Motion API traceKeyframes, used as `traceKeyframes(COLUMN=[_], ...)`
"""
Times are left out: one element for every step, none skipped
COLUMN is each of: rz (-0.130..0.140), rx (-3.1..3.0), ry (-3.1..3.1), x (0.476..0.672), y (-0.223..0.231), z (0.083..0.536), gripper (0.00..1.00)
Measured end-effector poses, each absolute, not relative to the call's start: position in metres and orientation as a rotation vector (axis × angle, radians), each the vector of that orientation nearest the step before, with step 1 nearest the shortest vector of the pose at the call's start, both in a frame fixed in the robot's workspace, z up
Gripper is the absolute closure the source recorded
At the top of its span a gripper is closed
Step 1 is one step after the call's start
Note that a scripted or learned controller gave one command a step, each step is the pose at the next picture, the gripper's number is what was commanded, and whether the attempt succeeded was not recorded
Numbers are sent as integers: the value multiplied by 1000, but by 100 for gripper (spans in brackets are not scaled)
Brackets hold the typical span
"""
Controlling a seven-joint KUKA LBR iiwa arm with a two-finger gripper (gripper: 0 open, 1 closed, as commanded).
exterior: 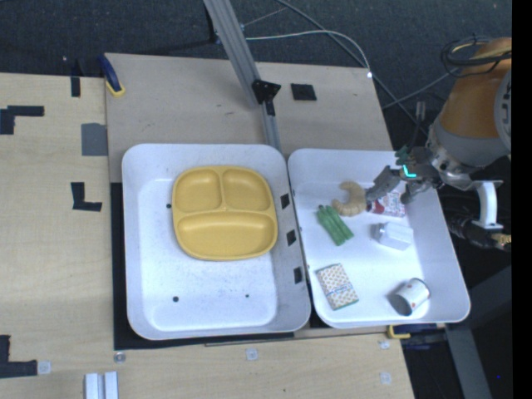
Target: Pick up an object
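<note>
Landmark: the right bin (432,248), beside the left bin (150,248).
Arm: reached in over the right bin's far right corner.
Gripper (393,186): hung above the bin's upper part, fingers spread apart, nothing visibly between them.
Tan curved object (352,199): in the right bin, just left of the gripper.
Green block (334,224): just below the tan object.
Red-and-white packet (392,207): beneath the gripper.
Grey-white block (392,236): below that packet.
Patterned card box (337,286): near the bin's front left.
White cup (410,295): on its side, front right.
Yellow divided plate (224,212): in the left bin.
</note>
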State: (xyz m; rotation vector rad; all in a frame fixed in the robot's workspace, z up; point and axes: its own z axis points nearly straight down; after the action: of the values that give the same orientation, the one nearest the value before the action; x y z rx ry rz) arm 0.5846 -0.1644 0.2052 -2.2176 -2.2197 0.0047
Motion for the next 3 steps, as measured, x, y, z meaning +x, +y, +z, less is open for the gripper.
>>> traceKeyframes(rz=[2,6,4], rx=[-2219,-2217,-2218], ry=[-2223,-2221,-2225], x=[586,592,599], y=[-164,-162,-159], z=[207,145,86], gripper=[0,0,0])
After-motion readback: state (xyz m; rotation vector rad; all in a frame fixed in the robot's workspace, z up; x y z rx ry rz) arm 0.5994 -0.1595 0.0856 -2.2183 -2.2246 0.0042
